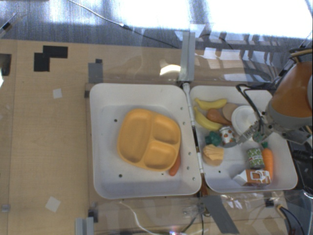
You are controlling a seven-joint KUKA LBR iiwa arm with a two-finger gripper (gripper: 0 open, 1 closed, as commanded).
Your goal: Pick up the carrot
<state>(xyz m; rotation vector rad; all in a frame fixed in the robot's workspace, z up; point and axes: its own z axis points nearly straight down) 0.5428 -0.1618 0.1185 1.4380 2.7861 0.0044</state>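
The carrot (268, 162) is orange with a green top and lies lengthwise near the right wall of the right bin (288, 180). A green can (255, 157) stands just to its left. My gripper (248, 133) hangs over the middle of the right bin, up and to the left of the carrot's green end, close to a small red-and-white can (227, 133). Nothing shows between the gripper and the carrot. The arm's orange band (293, 94) covers the bin's upper right corner.
The right bin also holds two bananas (209, 104), a brown potato (216, 115), a white disc (243, 117), broccoli (213, 139), a yellow wedge (213, 154) and a carton (255, 176). The left bin (102, 131) holds a yellow divided plate (149, 138) and a sausage (174, 167).
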